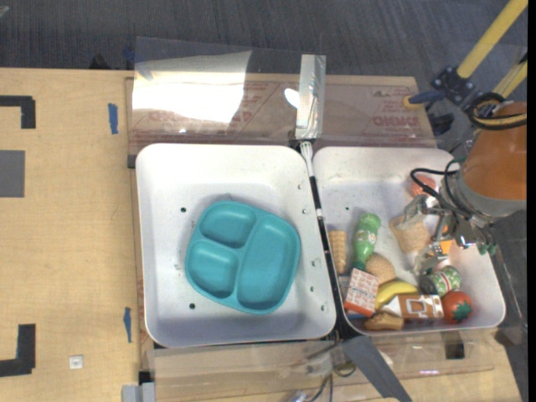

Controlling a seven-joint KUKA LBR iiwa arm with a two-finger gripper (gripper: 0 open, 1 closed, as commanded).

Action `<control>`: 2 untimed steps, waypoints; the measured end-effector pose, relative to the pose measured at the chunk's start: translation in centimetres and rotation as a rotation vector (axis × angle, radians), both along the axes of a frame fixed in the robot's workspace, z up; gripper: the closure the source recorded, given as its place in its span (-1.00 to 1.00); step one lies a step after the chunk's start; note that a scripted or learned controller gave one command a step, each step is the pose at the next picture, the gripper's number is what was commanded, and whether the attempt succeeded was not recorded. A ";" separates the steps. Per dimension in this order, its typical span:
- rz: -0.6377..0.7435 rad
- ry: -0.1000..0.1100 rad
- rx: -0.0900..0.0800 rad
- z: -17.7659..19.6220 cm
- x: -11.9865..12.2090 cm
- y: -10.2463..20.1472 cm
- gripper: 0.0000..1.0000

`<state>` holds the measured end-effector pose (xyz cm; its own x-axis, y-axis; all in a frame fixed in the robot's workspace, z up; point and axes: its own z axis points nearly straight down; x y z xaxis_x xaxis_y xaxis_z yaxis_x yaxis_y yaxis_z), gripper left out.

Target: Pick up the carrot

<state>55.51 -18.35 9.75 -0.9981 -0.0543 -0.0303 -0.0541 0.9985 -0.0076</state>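
Observation:
An orange-red elongated piece that looks like the carrot (pixel 421 177) lies near the far right corner of the right bin (pixel 335 182), partly hidden by the arm. My gripper (pixel 441 241) hangs low over the right side of this bin, in front of the carrot and above a cluster of toy food. A small orange spot sits at the gripper's tip; I cannot tell what it is. The arm's orange band (pixel 501 162) is above the bin's right rim.
The right bin also holds a green vegetable (pixel 366 233), a bread stick (pixel 337 249), a small printed box (pixel 362 290), a banana (pixel 395 290), a tomato (pixel 457 306) and a crumpled bag (pixel 412 229). The left bin (pixel 159 182) holds a teal divided plate (pixel 243 256).

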 end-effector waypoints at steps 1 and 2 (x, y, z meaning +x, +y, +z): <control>0.000 -0.003 -0.001 0.0 -4.1 -1.2 -1.00; -0.015 -0.019 -0.007 0.1 -5.7 1.6 -1.00</control>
